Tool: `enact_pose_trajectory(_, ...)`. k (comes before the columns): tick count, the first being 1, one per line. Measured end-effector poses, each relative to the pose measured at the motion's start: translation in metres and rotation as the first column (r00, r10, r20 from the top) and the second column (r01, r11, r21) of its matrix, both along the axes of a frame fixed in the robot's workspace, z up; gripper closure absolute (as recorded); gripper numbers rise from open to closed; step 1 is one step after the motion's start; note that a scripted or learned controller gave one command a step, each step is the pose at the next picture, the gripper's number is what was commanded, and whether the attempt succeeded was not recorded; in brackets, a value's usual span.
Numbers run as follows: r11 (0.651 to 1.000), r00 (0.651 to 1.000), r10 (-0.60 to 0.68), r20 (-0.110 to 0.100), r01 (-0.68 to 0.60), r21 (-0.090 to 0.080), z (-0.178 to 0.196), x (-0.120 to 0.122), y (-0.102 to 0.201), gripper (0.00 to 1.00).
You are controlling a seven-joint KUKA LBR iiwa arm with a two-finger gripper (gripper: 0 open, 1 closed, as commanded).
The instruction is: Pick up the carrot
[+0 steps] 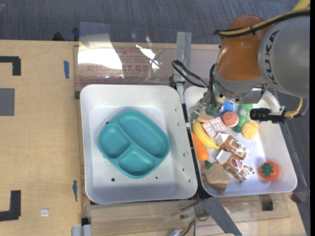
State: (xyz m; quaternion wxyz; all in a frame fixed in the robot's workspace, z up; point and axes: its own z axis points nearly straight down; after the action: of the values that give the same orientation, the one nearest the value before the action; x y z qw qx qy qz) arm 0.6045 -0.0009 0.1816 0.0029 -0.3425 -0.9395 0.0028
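A tan bench carries two white bins; the carrot lies along the right bin's left wall, just beside a banana. It looks light, stiff and smooth (likely plastic), so take its middle. The arm hangs over the bin's far end.

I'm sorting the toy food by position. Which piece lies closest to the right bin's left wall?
The carrot: orange, lying along that wall just below the banana.
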Motion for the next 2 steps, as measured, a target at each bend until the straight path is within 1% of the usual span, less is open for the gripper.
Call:
enact_pose_trajectory(1, 0.995, 0.995, -0.099, 0.006, 0.099, 0.005, 0.003, -0.014, 0.044, 1.0)
enact_pose_trajectory(2, 0.978, 0.978, -0.207, 0.007, 0.207, 0.003, 0.003, -0.106, 0.016, 1.0)
